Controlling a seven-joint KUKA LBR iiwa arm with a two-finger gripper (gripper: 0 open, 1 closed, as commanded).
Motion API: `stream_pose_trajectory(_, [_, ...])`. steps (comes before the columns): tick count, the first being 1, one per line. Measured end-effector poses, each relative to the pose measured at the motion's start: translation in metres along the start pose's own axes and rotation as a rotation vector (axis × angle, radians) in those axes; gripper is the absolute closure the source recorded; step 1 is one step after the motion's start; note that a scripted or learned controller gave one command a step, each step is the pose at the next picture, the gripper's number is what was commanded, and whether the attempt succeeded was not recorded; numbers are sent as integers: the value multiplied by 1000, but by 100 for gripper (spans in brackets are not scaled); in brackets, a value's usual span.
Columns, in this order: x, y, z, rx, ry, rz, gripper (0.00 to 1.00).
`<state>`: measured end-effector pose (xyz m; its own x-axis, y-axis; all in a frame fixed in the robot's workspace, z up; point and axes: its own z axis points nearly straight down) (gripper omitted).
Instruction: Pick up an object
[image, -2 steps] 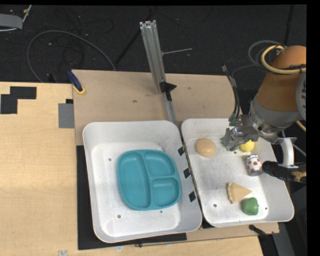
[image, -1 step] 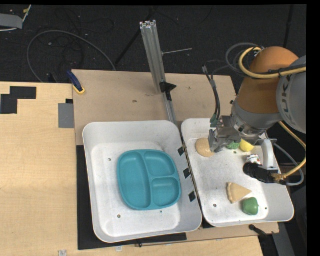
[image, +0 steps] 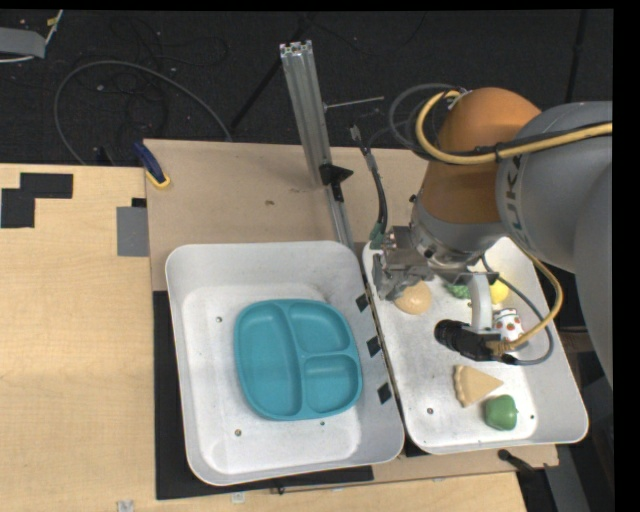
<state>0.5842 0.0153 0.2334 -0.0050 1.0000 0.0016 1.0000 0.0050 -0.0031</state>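
Low over the right bin (image: 560, 425), close to the wall that faces the left bin (image: 190, 400), the fingers (image: 388, 275) hang beneath the grey wrist. The wrist body and its cabling crowd them, so I cannot tell whether they are open or closed, and nothing can be seen held between them. Just beside them, toward the near side, a pale cream lump (image: 413, 298) lies on the bin floor; whether it touches them cannot be made out.

Further right in the same bin, partly under the arm, sit a small green piece (image: 458, 290) and a yellow piece (image: 497, 292), close together. A small white and red item (image: 509, 325) lies a little nearer the front, just beyond the yellow piece. Toward the near right corner a tan wedge (image: 474, 383) rests flat, with a round green object (image: 500, 412) just beside it on the corner side, the two touching or almost so.

Above all this rises the arm (image: 560, 180), grey with its orange band (image: 480, 150), reaching in from the right.

The left bin holds a teal divided plate (image: 295, 358), lying flat near the middle, with one long compartment and two smaller ones. Black clips (image: 375, 345) sit along the gap between the two bins. Behind the bins an aluminium post (image: 305, 110) stands on the brown counter (image: 230, 190), leaning slightly, and a small blue and yellow thing (image: 152, 166) lies at the counter's far left corner.
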Motion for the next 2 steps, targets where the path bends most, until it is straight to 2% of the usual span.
stream_pose_trajectory(2, [95,12,19,0,-1,1,100])
